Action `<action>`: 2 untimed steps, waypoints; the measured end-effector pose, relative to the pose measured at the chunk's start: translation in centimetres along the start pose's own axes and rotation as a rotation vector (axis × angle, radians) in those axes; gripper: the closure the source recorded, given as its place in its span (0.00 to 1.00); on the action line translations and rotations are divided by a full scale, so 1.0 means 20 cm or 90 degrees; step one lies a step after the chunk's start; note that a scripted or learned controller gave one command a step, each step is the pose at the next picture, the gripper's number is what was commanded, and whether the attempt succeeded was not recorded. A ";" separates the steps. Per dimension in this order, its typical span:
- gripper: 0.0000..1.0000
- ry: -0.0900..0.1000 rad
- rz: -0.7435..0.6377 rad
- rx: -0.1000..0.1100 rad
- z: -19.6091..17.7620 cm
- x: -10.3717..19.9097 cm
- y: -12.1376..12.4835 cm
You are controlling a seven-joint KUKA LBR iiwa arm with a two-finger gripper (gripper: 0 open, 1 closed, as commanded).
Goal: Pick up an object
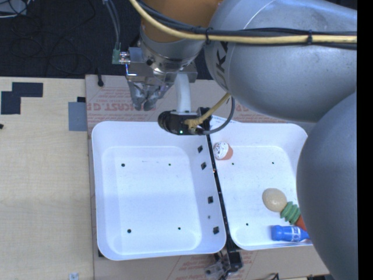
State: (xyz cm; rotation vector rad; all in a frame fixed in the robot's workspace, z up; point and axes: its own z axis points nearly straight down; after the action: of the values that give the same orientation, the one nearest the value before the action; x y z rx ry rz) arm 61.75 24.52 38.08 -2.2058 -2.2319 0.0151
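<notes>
My gripper [145, 100] hangs high above the back edge of the left bin [111, 142], fingers pointing down with nothing between them. The fingertips sit close together. In the right bin [288, 136] lie a small white and orange object [222, 151] near the back left corner, a tan egg-shaped object [274, 199], a green ridged piece with an orange end [291, 213], and a blue bottle-like object [288, 233] at the front right. The arm covers the right bin's far right side.
A black divider strip [211, 191] with clips runs between the two bins. Cardboard [111, 101] lies under the bins, with a pale wooden bench top [41, 179] to the left. The big grey arm body [291, 51] looms over the upper right.
</notes>
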 end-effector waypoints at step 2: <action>1.00 -0.002 -0.007 0.004 -0.09 0.01 0.00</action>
State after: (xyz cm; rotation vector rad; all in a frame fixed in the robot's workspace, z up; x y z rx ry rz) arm 61.69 24.70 39.92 -2.1924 -2.2425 0.0249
